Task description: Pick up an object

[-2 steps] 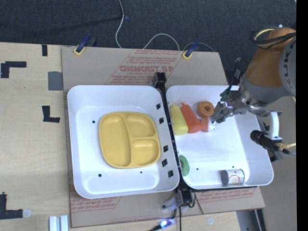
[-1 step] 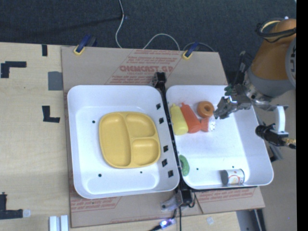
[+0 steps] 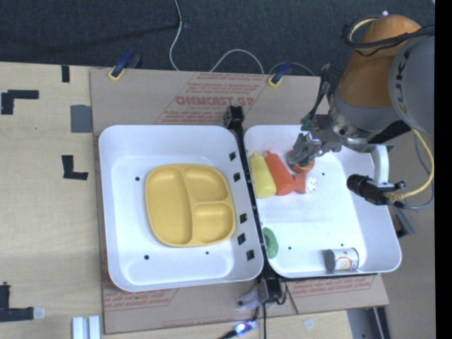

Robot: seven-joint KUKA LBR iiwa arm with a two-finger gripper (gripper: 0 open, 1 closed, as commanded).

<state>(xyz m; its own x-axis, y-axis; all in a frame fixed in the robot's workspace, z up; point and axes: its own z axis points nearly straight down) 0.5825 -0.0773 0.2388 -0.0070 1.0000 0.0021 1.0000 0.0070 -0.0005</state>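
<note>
The gripper (image 3: 305,157), whose state cannot be told, is poised over crowded toys (image 3: 275,176) near the right bin's (image 3: 367,221) far edge, so a neighbour could be nudged and the pick missed.

- It looked like a robotics lab: a grey-and-orange arm (image 3: 385,62) reached over two white bins (image 3: 113,189).
- Cardboard sheet (image 3: 205,101), loose cables (image 3: 176,20), tape marks (image 3: 70,167) covered the bench (image 3: 35,224).
</note>
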